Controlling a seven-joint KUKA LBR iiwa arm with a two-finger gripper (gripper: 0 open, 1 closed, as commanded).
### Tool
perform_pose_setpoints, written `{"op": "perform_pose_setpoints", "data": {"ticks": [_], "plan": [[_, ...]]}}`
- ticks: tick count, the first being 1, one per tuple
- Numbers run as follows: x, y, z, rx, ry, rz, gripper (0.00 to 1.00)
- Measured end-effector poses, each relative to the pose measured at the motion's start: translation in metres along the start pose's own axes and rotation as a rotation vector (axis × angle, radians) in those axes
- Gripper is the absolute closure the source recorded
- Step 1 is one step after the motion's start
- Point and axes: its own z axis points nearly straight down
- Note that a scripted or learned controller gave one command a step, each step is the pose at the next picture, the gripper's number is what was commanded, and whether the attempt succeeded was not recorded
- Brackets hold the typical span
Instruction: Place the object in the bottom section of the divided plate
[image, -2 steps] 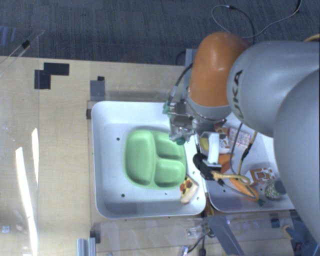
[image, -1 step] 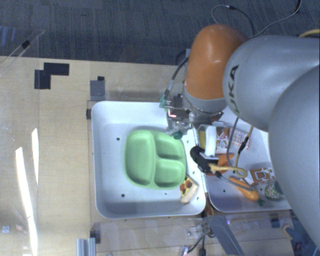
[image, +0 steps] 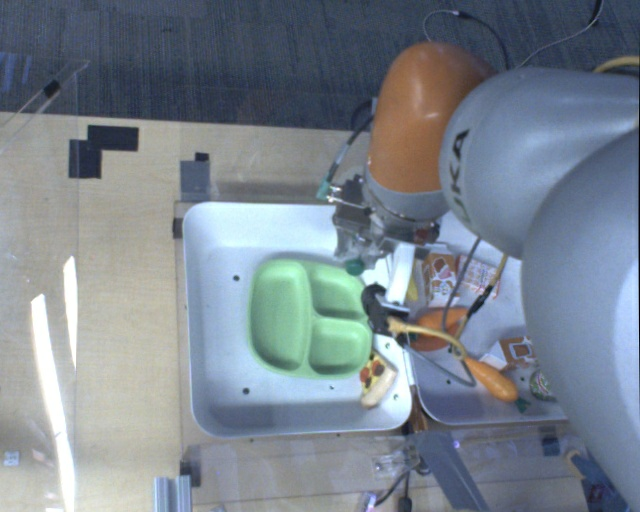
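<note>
Your table (image: 120, 300) is pale wood, with dark carpet (image: 200, 60) beyond its far edge. The plate (image: 290, 320), green and split into three sections, lies in the left bin (image: 215, 300). Its upper right rim sits right under the pincer (image: 355, 250), and the rest spreads left of and below the pincer. You cannot tell how far the pincer is open, or whether it has hold of anything. Straight below the pincer, just off the plate's lower right corner, a small toy food piece (image: 377, 380) lies on the bin floor. Right of the pincer, the right bin (image: 445, 403) holds a printed packet (image: 440, 272), an orange lump (image: 445, 320) and a carrot (image: 492, 381).
</note>
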Motion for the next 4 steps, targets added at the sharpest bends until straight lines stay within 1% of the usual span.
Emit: {"op": "perform_pose_setpoints", "data": {"ticks": [1, 2, 3, 4], "plan": [[0.007, -0.003, -0.01, 0.001, -0.001, 0.067, 1.0], [0.049, -0.038, 0.044, 0.002, -0.001, -0.076, 1.0], [0.035, -0.005, 0.017, 0.0, 0.0, -0.064, 1.0], [-0.011, 0.011, 0.027, 0.0, 0.0, 0.058, 1.0]]}}
